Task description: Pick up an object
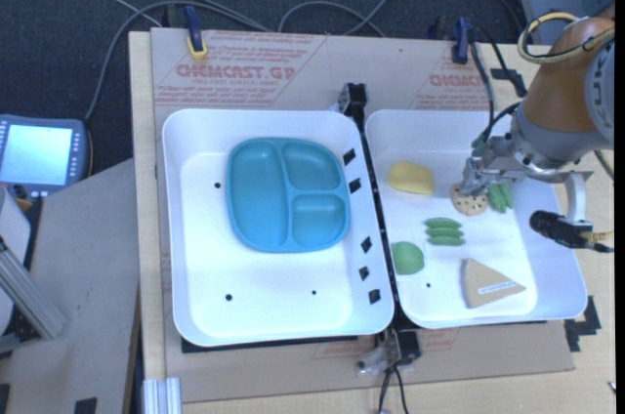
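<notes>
Target thing: the cookie (471, 200), a small tan round piece with dark spots, seems to be the object chosen, because the end effector (481, 176) stands directly over it.
Where it lies: in the right bin (557, 300), in its upper middle part, just beside a green leafy piece (500, 196) and to the right of the yellow piece (411, 178).
How it will handle: I judge it is a light toy food, probably stiff plastic and a little smooth, not fragile. It is flat and low, so a grip across its edge, from two opposite sides, looks best.
Risk: the green leafy piece touches or almost touches it on the right side, so a finger could catch this piece also.
End effector state: it points down at the cookie's upper edge, but I cannot tell how it is set, and I cannot tell if it touches the cookie or hangs just above it. Nothing is clearly held.
Other things in the right bin: a green pod (444, 230), a round green piece (406, 257) and a tan wedge (491, 284), all well apart from the end effector.
Left bin (195, 285): it carries a blue tray (288, 194) with compartments.
Desk (293, 70): it bears both bins side by side.
</notes>
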You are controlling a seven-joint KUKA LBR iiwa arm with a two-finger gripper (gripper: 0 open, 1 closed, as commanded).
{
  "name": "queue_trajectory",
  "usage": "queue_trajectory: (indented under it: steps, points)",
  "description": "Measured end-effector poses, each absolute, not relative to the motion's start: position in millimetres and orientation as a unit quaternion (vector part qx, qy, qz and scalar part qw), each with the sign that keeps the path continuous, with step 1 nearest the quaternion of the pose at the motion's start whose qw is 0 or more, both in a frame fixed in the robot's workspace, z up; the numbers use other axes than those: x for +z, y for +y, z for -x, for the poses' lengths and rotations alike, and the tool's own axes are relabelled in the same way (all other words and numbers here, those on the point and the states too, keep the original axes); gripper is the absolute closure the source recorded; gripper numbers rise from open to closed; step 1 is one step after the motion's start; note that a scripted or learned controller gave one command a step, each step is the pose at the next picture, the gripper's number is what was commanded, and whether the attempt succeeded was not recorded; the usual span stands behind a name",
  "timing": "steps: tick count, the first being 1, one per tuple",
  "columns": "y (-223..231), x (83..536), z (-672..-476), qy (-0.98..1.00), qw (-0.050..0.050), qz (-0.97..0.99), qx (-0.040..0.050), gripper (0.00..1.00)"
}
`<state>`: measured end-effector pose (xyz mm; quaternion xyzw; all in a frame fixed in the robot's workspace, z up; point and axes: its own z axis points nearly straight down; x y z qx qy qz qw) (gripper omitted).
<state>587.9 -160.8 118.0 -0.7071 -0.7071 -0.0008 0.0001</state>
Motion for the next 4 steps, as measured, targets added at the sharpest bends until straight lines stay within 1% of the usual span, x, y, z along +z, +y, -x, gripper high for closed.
queue_trajectory:
  steps: [1,2,3,4]
  points:
    - [-155,181,-591.6,-0.708,-0.002,0.706,-0.0017,1.00]
    - [-155,210,-592.8,-0.708,-0.002,0.706,-0.0014,1.00]
    - [-112,207,-572.4,-0.708,0.002,0.706,0.0001,1.00]
    - [-61,205,-565.2,-0.709,0.002,0.705,-0.0001,1.00]
